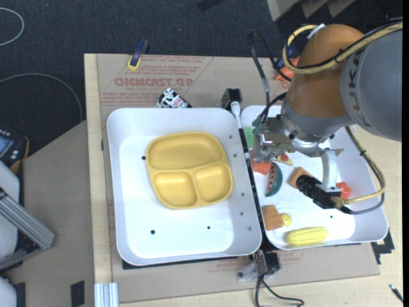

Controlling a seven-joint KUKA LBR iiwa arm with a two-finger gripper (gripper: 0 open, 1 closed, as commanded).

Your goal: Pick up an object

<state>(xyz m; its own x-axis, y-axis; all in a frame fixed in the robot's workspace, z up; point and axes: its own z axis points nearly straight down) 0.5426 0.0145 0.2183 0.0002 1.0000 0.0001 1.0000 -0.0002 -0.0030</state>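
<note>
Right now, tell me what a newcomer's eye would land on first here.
First, the big yellow three-compartment plastic plate, lying in the left white bin. Next, the grey arm's bulky orange wrist band, looming over the right white bin, where a yellow toy corn cob lies near the front edge.

A pale wooden table [160, 75] topped with printed brown cardboard carries two shallow white plastic bins side by side: one [128, 229] left of the tool [271, 147], the other [370, 226] beneath it
</note>
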